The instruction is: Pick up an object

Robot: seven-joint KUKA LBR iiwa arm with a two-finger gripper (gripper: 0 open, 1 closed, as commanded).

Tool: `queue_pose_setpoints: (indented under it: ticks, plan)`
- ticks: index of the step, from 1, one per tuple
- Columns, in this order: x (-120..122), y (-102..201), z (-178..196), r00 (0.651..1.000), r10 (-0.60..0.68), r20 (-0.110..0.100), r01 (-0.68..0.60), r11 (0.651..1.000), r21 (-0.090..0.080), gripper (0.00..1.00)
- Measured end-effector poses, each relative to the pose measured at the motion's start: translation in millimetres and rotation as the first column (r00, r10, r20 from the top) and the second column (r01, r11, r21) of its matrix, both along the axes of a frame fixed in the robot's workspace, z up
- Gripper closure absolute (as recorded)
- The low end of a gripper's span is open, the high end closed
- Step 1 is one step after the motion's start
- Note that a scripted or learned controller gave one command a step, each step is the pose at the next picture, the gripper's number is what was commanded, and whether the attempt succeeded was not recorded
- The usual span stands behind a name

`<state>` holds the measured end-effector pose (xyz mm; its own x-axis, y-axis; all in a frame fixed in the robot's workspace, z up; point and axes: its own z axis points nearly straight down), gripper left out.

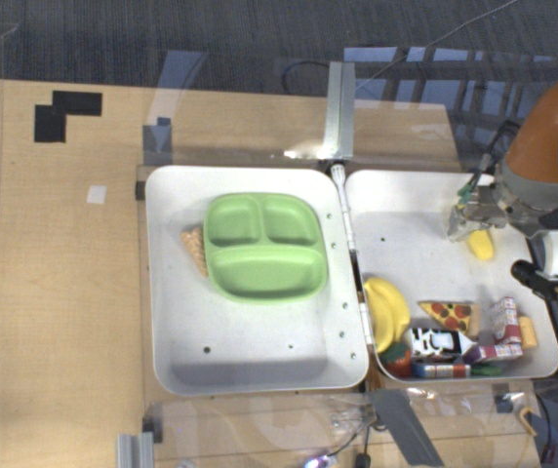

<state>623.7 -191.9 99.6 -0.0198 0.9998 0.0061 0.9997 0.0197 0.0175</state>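
The gripper (474,224) hangs low in the right bin (406,261) with a small yellow piece (481,245) just under its tips — whether it is clasped I cannot tell — so the grab seems underway, the banana (388,310) farther off.

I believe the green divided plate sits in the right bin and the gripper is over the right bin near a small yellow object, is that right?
Not quite: the camera view shows the green plate in the left bin. The gripper is indeed over the right bin, near the small yellow object.
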Motion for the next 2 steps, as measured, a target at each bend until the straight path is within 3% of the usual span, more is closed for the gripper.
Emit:
queue_pose_setpoints:
  ticks: [1, 2]
  plan:
    - [2, 1, 9, 1.0, 0.004, 0.003, -0.004, 1.0, 0.0, 1.0]
    - [-9, 72, 94, 0.996, -0.087, -0.014, 0.087, 0.996, -0.006, 1.0]
